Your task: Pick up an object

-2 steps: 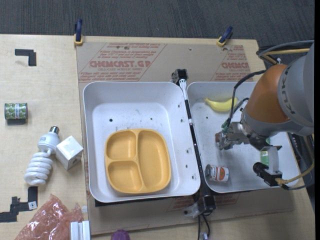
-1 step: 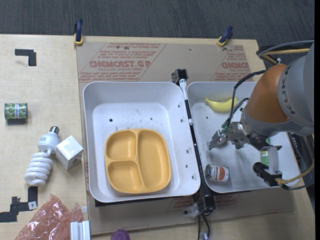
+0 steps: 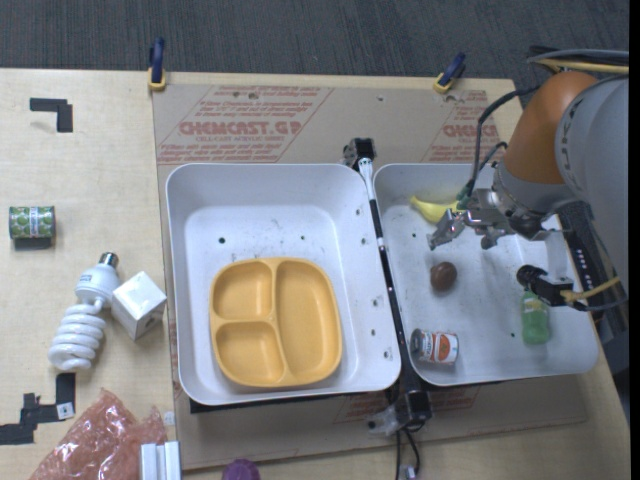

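Right bin [image 3: 500, 366], near edge: small can [image 3: 434, 346], label unreadable. Further in: green bottle [image 3: 535, 320], brown round object [image 3: 443, 275]. Far corner: banana [image 3: 431, 208]. End effector [image 3: 447, 227] beside banana, fingers parted, holding nothing. Beyond, board [image 3: 250, 118] printed "CHEMCAST".
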You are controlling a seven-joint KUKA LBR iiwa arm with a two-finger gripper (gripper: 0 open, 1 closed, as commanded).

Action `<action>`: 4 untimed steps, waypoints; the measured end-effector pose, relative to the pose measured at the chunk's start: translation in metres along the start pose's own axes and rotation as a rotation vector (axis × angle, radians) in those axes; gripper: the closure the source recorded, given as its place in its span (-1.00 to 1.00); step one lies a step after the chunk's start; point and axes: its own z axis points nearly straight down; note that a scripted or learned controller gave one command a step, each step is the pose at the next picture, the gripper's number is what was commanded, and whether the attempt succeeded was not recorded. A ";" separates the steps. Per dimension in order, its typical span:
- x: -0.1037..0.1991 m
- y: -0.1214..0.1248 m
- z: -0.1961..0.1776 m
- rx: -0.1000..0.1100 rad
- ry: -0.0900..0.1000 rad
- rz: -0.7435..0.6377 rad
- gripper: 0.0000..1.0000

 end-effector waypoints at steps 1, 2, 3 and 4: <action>0.035 -0.073 0.011 0.001 0.001 0.004 -1.00; -0.055 -0.092 0.011 -0.001 0.001 0.003 -1.00; -0.056 -0.090 0.000 -0.004 0.000 0.004 1.00; -0.056 -0.090 0.000 -0.004 -0.001 0.004 -1.00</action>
